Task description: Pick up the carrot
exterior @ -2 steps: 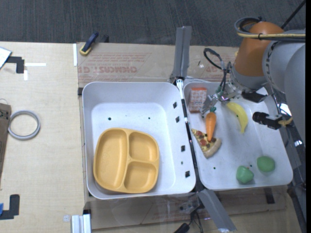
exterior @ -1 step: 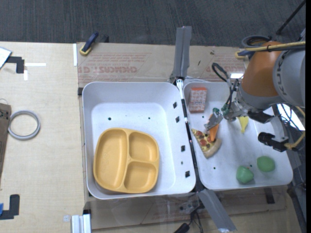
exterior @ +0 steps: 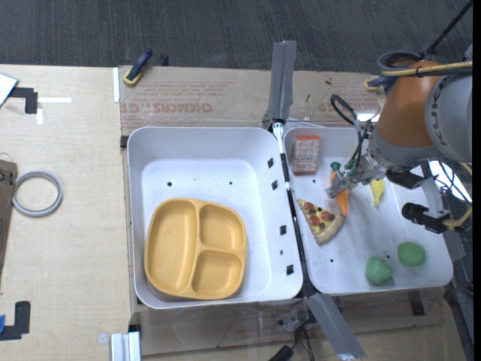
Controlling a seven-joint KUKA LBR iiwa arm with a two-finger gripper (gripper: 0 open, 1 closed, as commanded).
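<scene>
The small orange carrot with its green top (exterior: pixel 340 194) sits in the right-hand white bin (exterior: pixel 421 277), tilted, right at the tip of the grey two-finger gripper (exterior: pixel 348 174). The jaws seem to straddle its leafy end, but whether they're closed on it I cannot tell. So the approach looks done; a confirmed grip and the lift are left. Just beside the carrot lies a pizza slice (exterior: pixel 322 219); a yellow banana (exterior: pixel 376 192) and two green balls (exterior: pixel 396 262) sit further out.
</scene>
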